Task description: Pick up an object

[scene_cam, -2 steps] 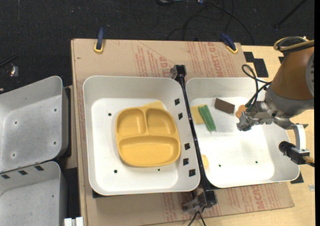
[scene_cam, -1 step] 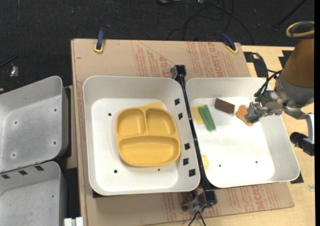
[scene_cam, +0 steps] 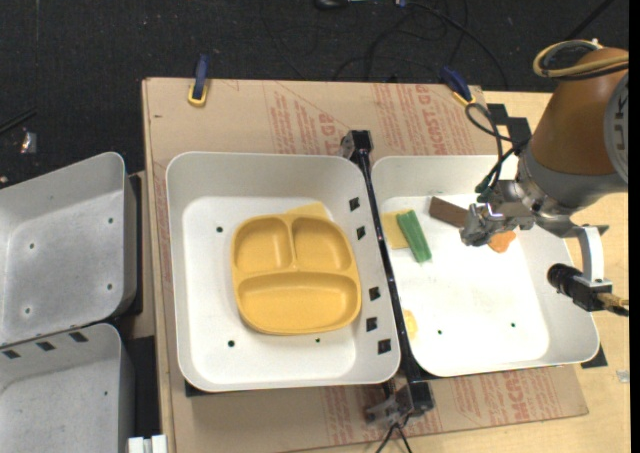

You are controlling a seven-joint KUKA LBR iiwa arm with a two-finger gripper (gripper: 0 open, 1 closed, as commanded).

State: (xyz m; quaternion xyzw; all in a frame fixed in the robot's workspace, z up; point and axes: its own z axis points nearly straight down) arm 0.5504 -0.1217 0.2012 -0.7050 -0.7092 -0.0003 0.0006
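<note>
We find two white bins side by side on a board. The left bin (scene_cam: pixel 190 341) holds a yellow tray (scene_cam: pixel 296 274) with three compartments, lying flat near the bin's middle. The arm (scene_cam: pixel 580 131) enters from the right and its gripper (scene_cam: pixel 486 226) sits low over the upper part of the right bin (scene_cam: pixel 480 341). An orange piece (scene_cam: pixel 502 240) shows just at the gripper's tip, touching or partly under it; we cannot tell whether it is between the fingers, and we cannot tell how wide the gripper stands. A brown block (scene_cam: pixel 448 208) lies just beside the gripper, on its left, toward the bin's far wall. A green bar (scene_cam: pixel 414 236) lies further left, near the divider, resting on a pale yellow piece (scene_cam: pixel 396 231) that shows along its left side. A small yellow bit (scene_cam: pixel 409 322) lies by the divider lower down, well apart from the gripper. The remaining floor of the right bin is bare white.
</note>
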